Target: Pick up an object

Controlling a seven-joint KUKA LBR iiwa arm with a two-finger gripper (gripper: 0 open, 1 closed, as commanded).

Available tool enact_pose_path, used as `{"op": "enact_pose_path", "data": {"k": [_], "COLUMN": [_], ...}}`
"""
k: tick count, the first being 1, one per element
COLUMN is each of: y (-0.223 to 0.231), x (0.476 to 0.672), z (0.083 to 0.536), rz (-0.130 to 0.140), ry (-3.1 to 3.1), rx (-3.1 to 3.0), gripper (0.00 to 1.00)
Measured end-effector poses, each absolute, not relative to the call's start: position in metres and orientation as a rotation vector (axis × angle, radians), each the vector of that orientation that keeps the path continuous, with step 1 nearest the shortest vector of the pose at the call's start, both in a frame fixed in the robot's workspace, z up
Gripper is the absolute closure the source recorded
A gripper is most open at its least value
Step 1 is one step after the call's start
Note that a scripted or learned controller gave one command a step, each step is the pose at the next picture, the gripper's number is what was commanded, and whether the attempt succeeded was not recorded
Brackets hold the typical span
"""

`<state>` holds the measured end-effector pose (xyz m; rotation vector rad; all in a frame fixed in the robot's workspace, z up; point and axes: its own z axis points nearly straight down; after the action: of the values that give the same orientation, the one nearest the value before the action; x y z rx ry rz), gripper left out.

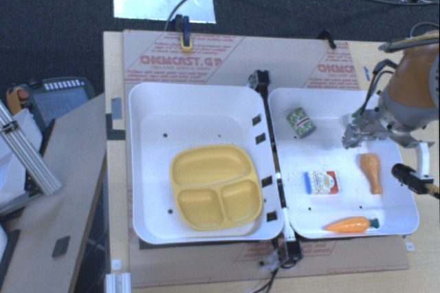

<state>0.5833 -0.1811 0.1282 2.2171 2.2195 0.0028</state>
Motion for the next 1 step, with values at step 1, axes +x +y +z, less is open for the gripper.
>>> {"op": "enact_pose_path", "data": {"k": [1], "y": [-0.182], "x": [0.5877], "z": [0.1721], "rz": [0.005], "ry": [2.222], "rx": [2.213], "gripper": [1.0]}}
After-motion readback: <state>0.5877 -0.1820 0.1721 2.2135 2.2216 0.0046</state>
